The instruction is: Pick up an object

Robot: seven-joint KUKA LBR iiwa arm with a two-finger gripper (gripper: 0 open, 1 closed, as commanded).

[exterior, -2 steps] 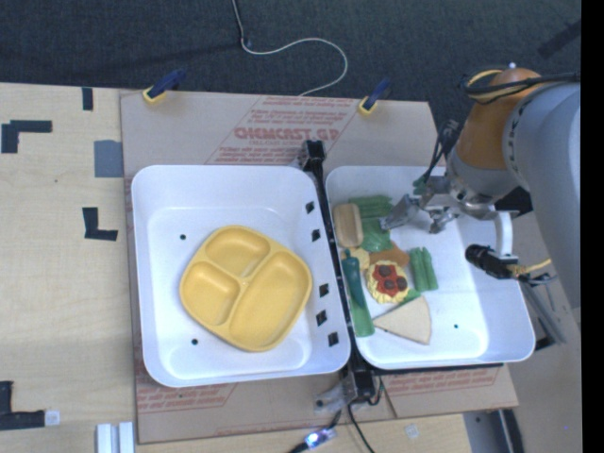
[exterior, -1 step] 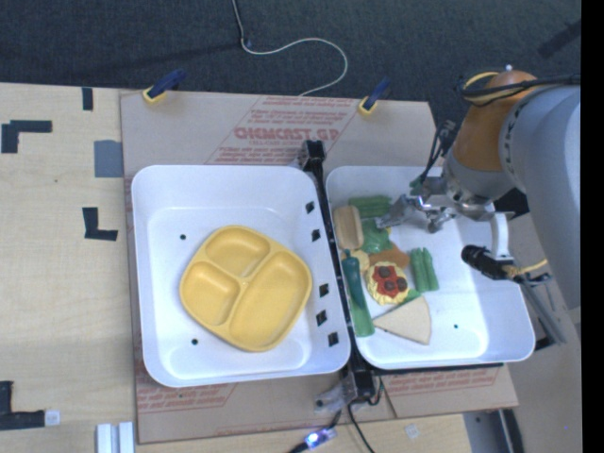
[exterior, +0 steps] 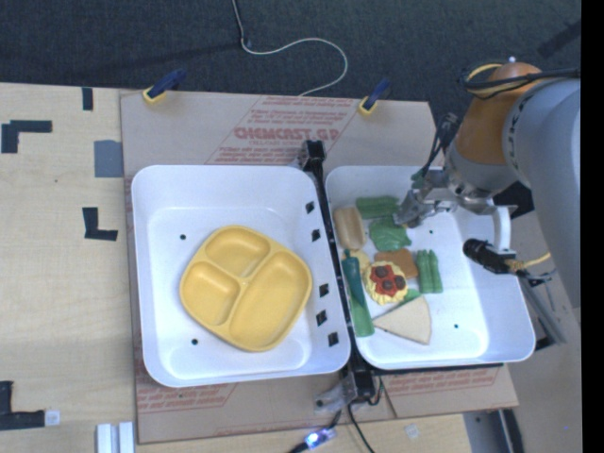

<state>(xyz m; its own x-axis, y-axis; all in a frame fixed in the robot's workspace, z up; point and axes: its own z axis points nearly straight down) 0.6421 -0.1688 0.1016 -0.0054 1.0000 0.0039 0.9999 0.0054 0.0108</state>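
My gripper [exterior: 413,211] hangs low over the back of the right bin [exterior: 491,333], reaching in from the right under the grey arm with its orange band [exterior: 486,125]. It sits just right of a flat green piece [exterior: 376,206] and above a second green lump [exterior: 389,235]. Toy food is piled on the bin's left side: a tan bread roll [exterior: 348,226], a long green cucumber [exterior: 357,296], a pizza slice with red topping [exterior: 387,279], a pale wedge [exterior: 408,321] and a small green stick [exterior: 428,271]. I see nothing between the fingers.
The left bin [exterior: 165,253] holds a yellow divided plate [exterior: 246,287]. Black clips [exterior: 312,155] join the bins along the middle wall. A black fitting [exterior: 486,253] on the arm overhangs the right bin's right half. A white cable [exterior: 293,47] loops behind.
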